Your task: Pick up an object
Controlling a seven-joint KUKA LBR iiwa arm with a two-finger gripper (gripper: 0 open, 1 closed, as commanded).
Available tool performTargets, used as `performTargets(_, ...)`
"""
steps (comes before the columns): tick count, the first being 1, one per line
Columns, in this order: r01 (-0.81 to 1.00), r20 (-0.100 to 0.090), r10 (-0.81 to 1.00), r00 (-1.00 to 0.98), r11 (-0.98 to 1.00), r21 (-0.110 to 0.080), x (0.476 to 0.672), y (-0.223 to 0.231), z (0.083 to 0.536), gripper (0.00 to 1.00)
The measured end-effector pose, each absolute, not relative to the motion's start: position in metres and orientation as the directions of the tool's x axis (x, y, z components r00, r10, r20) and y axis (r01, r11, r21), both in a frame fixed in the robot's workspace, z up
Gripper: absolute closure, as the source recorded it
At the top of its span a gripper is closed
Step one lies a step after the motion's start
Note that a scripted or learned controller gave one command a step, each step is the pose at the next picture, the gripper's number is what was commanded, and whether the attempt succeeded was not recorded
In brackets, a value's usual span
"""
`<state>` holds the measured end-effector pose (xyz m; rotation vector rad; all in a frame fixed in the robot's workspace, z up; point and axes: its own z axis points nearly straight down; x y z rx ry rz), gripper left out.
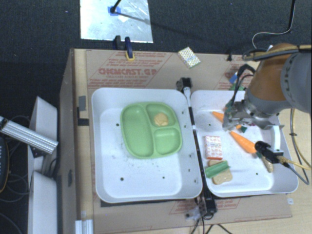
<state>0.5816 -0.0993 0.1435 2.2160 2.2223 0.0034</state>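
The gripper (233, 120) hangs over the right bin (285, 179), its grip state impossible to tell; the carrot (243, 141) lies just below-right, long axis running diagonally away.

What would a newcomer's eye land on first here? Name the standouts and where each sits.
The green divided plate in the left bin, with a pale yellow food piece in its upper right compartment. Then the grey-and-orange arm over the right bin, its end effector low beside an orange carrot.
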Motion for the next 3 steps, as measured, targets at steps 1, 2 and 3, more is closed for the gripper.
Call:
performTargets(1,1.000,0.000,1.000,-0.005,0.005,0.006,0.583,-0.072,0.229,1.00)
performTargets(2,1.000,0.000,1.000,-0.004,0.004,0.003,0.582,-0.072,0.228,0.00)
performTargets(3,1.000,-0.001,1.000,0.000,0.000,-0.001,0.540,-0.130,0.106,0.00)
